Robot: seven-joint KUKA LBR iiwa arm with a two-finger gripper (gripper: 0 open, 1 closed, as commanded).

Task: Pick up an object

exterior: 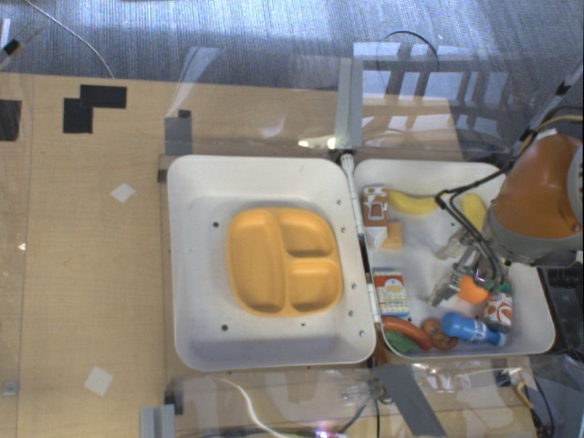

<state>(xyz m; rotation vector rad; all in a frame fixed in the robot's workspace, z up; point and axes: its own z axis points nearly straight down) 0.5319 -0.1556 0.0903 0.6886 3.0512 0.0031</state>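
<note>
On the desk [82, 272] the left bin [196, 245] holds a yellow tray [283, 261] with three compartments, lying flat near the bin's middle. The right bin [538, 331] is crowded: along its left wall a small carton [375, 204] at the top and a red and white box [390, 292] lower down, the box's long axis running up and down the view. A banana [412, 203] lies near the top, its long axis roughly left to right. Along the bottom edge a red pepper [408, 332] sits beside a blue bottle [472, 328], which lies on its side with its long axis left to right, tilted slightly downward to the right (which end is the cap is hard to make out). The hand [456, 281] hangs over the bin's right half, just beside an orange ball [474, 290]; whether its fingers are apart or together I cannot tell, and nothing clearly sits between them.
</note>
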